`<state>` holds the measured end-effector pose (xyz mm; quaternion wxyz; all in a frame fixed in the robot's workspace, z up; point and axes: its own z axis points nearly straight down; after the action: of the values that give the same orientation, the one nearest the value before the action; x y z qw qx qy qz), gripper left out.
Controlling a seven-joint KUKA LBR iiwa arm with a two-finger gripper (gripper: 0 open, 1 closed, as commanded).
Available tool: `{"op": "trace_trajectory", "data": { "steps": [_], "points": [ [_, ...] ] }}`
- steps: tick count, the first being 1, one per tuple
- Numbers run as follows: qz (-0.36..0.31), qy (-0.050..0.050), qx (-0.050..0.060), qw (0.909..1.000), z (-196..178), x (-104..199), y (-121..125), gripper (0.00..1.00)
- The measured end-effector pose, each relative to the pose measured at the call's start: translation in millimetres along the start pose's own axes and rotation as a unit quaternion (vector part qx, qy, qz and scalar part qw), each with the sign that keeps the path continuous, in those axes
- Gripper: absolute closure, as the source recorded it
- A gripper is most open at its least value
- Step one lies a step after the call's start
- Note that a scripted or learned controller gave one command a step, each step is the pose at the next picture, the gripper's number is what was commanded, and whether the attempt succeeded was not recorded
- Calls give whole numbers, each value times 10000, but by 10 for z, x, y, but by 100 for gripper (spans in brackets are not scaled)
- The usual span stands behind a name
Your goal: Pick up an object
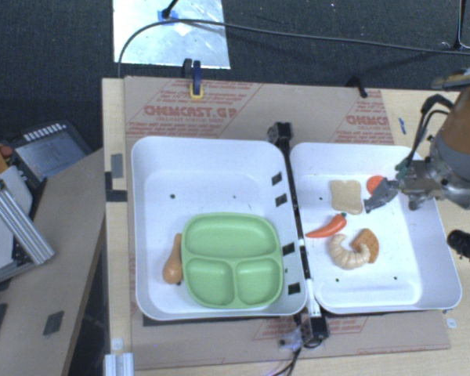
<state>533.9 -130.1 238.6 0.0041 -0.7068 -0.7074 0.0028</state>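
Note:
In the right bin [431,288] lie a tan bread slice [346,196], a red-orange chili pepper [327,227], a curled tan shrimp [355,249] and a small red-orange piece [375,183]. My gripper [397,200] hangs over the upper right part of this bin, to the right of the bread slice. It is open, with nothing between its fingers. Its left fingertip [375,198] sits just below the small red-orange piece and beside the bread's right edge.
The left bin [153,210] holds a green divided plate [232,258] and a brown drumstick-shaped toy [173,261] beside it. A black hinge strip [291,210] runs between the bins. The arm [462,143] reaches in from the right.

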Motion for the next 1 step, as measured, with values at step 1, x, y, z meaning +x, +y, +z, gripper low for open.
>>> {"op": "trace_trajectory", "data": {
  "steps": [1],
  "points": [
    [-14,-10,-56,10000,-56,2,23,0]
  ]
}}
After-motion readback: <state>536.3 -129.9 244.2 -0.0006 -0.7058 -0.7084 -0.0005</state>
